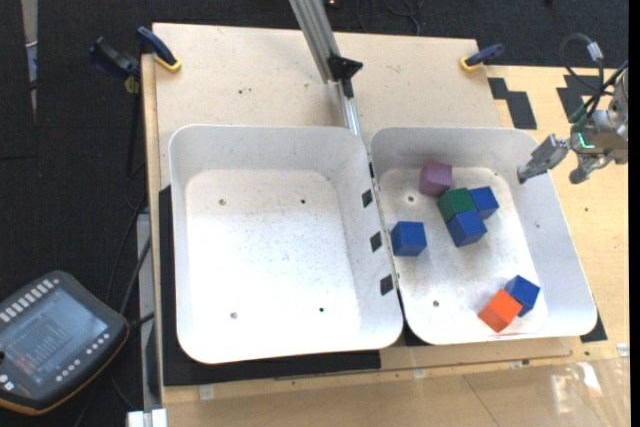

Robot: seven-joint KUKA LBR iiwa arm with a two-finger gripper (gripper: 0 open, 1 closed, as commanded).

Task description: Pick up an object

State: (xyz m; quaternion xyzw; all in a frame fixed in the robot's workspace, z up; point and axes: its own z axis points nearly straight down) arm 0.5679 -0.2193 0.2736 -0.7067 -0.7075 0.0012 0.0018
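Pale wooden bench (300, 75), two shallow white plastic bins side by side. The gripper (562, 158) hovers at the right bin (560, 245) rim, fingers spread and empty, likely staging its descent toward the clustered small green cube (456, 202), mid-bin.

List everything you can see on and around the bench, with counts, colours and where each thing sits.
bins: 2, white, side by side on the bench
blue blocks: 4, blue, right bin
purple block: 1, purple, right bin, far side
green block: 1, green, right bin, beside purple block
orange block: 1, orange, right bin, near corner, beside a blue block
clamps: 2, blue and yellow, far corners of the bench
pendant: 1, grey, floor at lower left
end effector: 1, grey, over the right bin's right rim, fingers spread
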